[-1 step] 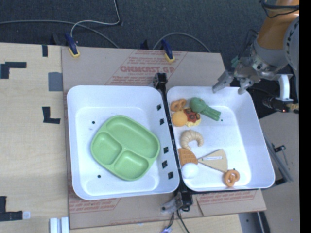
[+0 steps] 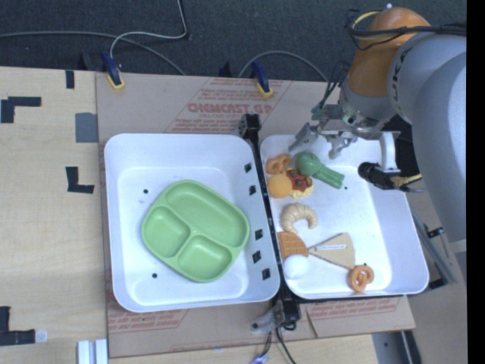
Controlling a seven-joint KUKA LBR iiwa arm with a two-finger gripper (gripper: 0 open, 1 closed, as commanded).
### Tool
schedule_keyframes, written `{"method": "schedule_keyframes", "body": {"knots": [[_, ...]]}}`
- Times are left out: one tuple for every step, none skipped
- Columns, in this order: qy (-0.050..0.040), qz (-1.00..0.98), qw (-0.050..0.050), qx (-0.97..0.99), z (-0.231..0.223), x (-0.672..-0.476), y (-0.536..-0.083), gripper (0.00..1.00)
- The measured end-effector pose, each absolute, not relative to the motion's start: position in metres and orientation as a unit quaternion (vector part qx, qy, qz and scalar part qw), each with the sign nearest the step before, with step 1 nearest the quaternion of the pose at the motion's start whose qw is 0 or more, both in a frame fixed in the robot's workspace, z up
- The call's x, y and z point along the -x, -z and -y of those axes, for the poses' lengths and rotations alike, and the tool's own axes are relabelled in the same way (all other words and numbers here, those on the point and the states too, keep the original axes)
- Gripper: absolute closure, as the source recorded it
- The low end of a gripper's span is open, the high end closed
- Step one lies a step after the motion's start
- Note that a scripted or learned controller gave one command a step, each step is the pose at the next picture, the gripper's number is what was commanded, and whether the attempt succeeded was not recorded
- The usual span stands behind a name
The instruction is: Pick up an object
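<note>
Above right bin (image 2: 394, 226), far edge: gripper (image 2: 327, 136), fingers spread, nothing between them. Just below and touching nothing of it: green toy (image 2: 318, 170), lying at a slant beside orange ball (image 2: 279, 185) and red piece (image 2: 300, 179). Nearer: croissant (image 2: 299, 216), wedge (image 2: 333, 250), pretzel (image 2: 361, 277), egg (image 2: 296, 265). Left bin (image 2: 121, 203): green tray (image 2: 195, 230). Judged best target: green toy. Advised: descend straight, straddle its narrow stem crosswise, keep clear of the ball and bin wall, close only once fully seated.
</note>
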State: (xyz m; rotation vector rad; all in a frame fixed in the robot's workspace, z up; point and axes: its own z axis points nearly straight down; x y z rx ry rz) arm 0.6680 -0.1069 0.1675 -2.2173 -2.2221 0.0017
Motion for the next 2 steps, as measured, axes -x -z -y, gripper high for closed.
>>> {"method": "schedule_keyframes", "body": {"knots": [[-0.0004, 0.708, -0.002, 0.706, 0.105, -0.670, -0.088, 0.00], [0.0035, 0.709, -0.001, 0.705, 0.100, -0.672, -0.100, 1.00]]}}
